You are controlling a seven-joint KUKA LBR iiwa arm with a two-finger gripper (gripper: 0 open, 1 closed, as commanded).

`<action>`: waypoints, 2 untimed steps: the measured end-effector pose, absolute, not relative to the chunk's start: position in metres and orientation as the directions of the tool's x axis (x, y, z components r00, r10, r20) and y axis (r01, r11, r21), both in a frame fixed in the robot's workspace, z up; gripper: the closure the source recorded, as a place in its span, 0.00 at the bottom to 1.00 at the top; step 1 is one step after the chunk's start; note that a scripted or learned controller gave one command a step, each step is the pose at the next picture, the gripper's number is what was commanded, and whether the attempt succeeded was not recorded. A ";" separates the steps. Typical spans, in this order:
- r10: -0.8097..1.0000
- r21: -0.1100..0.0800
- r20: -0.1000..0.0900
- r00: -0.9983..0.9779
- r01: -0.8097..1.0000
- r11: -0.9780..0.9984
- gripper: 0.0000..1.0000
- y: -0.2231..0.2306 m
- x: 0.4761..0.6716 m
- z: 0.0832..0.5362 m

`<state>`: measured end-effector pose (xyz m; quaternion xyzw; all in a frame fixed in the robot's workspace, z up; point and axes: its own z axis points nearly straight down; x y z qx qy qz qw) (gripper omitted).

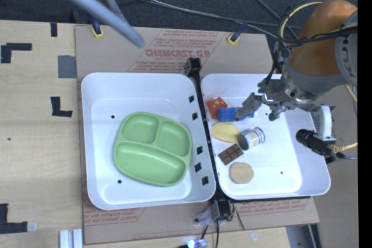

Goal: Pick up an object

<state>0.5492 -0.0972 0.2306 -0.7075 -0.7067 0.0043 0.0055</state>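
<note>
The jaws (263,108) hang over the right bin (302,174), and they appear spread apart with nothing between them: one dark finger reaches left toward the blue block, the other points down toward the bin floor. Just beside the left finger lies a small blue block (227,114), and touching that block on its upper left is a red block (216,105). Below the jaws, near but apart from them, a small can (251,138) lies on its side. It rests against a pale yellow, banana-like piece (225,132). Lower down sit a brown chocolate-bar piece (230,154) and a round tan cookie (241,172), close together. All these things crowd the left half of the right bin, next to the dark divider (200,119) between the bins. The left bin (96,96) holds a green sectioned plate (153,148). The arm's orange band (325,20) rises at the upper right, with cables trailing over the counter (35,125).
</note>
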 end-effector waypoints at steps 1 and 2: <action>1.000 -0.002 0.000 -0.002 1.000 0.002 0.00 -0.097 0.552 0.237; 1.000 -0.007 0.000 0.000 1.000 0.000 0.00 -0.104 0.548 0.176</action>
